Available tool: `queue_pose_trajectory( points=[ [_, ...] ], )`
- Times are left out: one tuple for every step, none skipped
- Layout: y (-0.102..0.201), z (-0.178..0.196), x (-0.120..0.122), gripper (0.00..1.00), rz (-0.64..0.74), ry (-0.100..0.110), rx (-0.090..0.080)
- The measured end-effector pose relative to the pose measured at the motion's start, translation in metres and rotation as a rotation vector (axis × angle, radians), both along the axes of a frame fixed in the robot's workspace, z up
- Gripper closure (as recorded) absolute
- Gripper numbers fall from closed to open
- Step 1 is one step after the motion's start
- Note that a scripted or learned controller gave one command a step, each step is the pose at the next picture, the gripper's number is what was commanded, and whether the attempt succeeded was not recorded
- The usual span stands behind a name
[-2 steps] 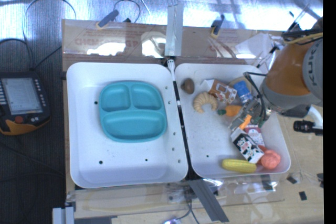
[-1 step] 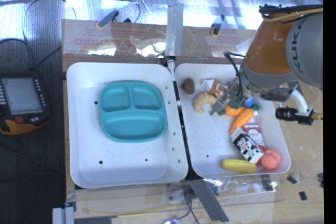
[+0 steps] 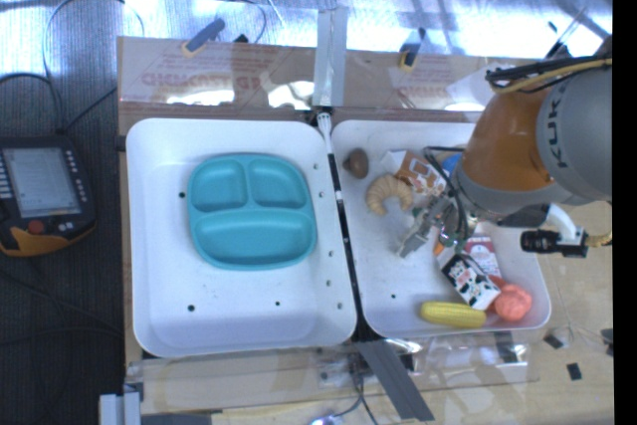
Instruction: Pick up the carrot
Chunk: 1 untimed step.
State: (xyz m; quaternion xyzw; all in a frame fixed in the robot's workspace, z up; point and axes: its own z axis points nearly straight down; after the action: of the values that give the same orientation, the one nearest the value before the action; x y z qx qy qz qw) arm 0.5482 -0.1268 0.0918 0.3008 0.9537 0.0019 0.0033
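The hand (image 3: 423,236) is hanging low in the right bin (image 3: 383,309), its metal fingers (image 3: 411,242) pointing down-left; whether they are spread or pressed together I cannot tell, and nothing is showing between them. A croissant (image 3: 386,192) is lying just to its far left, with a brown ball (image 3: 355,162) beyond. On the near side, a small carton (image 3: 471,281) is sitting beside the orange-pink carrot (image 3: 513,305) in the bin's near right corner, touching a yellow corn cob (image 3: 453,315). A teal divided plate (image 3: 251,211) is resting in the left bin (image 3: 159,309).
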Motion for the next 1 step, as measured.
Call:
queue_pose_trajectory(
  points=[
    [0.0902, 0.0918, -0.0231, 1.0, -0.336, 0.008, -0.001]
  ],
)
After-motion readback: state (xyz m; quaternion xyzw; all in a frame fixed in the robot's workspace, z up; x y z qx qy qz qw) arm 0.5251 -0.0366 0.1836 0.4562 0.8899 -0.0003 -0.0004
